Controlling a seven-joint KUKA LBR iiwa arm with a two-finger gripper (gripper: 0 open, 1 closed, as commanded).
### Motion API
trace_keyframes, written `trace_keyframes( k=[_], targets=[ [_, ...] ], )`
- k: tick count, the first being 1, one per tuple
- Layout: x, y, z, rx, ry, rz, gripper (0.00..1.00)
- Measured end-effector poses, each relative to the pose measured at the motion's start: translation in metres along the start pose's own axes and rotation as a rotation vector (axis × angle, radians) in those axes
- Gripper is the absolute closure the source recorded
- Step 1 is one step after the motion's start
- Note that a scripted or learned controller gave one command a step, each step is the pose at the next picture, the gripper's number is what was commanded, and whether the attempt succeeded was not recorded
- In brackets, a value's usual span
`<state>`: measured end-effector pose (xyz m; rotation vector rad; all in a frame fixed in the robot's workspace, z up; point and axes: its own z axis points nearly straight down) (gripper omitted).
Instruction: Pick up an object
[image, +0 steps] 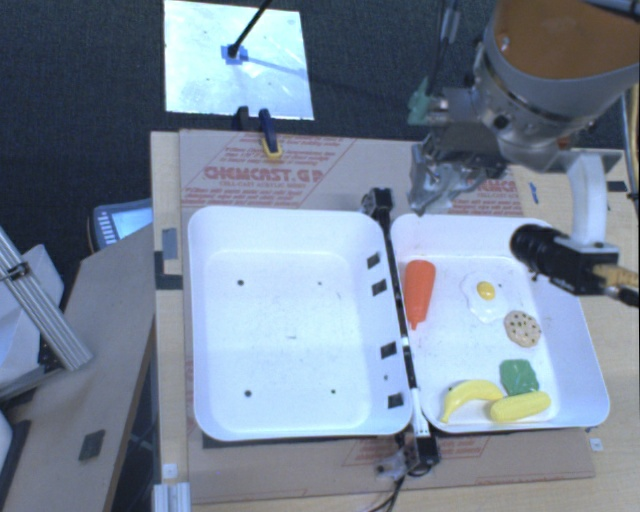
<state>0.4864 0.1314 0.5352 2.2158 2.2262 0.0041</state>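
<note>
Dark carpet surrounds the bench (330, 160), which carries a brown printed board under two shallow white bins set side by side. We record the left bin (285, 320) with only small dark marks on its floor. The right bin (570, 340) holds the loose items. An orange carrot (417, 291) lies at the bin's left side, just beside the black divider clips. A fried egg (484, 297) sits to the right of the carrot, and a round cookie (521, 327) lies just beyond it toward the near right. At the near edge we note a banana (468, 396), a yellow oblong piece (519, 405) touching it, and a green piece (518, 374) just behind these two.

We find the gripper (440, 185) above the far left corner of the right bin, well apart from every item. Whether its fingers are spread or closed we cannot tell; nothing is seen between them.
</note>
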Motion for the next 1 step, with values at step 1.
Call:
trace_keyframes(
  k=[1],
  targets=[
    [0.0053, 0.0001, 0.0, 0.0, 0.0, 0.0, 1.0]
  ],
)
